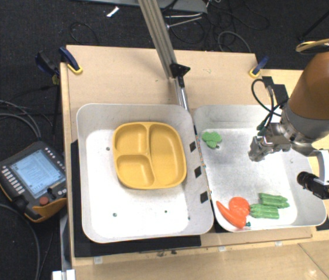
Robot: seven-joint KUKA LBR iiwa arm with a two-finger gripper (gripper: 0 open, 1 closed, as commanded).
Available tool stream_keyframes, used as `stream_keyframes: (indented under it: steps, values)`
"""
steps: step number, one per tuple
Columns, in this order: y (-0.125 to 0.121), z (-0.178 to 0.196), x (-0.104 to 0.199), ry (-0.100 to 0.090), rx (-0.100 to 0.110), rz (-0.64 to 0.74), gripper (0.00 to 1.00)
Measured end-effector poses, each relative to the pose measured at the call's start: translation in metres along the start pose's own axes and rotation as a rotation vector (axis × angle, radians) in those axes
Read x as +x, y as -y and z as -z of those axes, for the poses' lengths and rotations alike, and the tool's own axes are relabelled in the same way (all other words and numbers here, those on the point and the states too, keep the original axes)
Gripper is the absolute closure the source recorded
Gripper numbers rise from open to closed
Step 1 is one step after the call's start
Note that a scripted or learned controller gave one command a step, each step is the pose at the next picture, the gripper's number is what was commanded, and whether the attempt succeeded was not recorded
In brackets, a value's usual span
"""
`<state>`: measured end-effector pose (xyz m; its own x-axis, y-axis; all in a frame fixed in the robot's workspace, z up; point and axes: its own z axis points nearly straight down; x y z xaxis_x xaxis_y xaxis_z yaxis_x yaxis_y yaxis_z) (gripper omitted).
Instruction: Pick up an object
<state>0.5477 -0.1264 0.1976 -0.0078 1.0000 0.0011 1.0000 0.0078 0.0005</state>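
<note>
Toys (250, 209) four, tray (150, 155) one

Bare floor mid right bin (293, 174), toys (252, 207) crowding its near edge

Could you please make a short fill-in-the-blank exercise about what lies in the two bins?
1. The yellow tray has ____ compartments.
2. It lies in the ____ bin of the camera view.
3. The carrot lies beside a ____ tomato.
4. The gripper hangs over the ____ bin.

Missing words: three; left; red; right
</note>
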Motion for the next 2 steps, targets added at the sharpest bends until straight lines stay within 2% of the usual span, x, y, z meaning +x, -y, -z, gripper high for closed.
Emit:
stream_keyframes:
  steps: [2]
  values:
    - [-0.028, 0.023, 0.097, -0.001, -0.002, 0.000, 1.00]
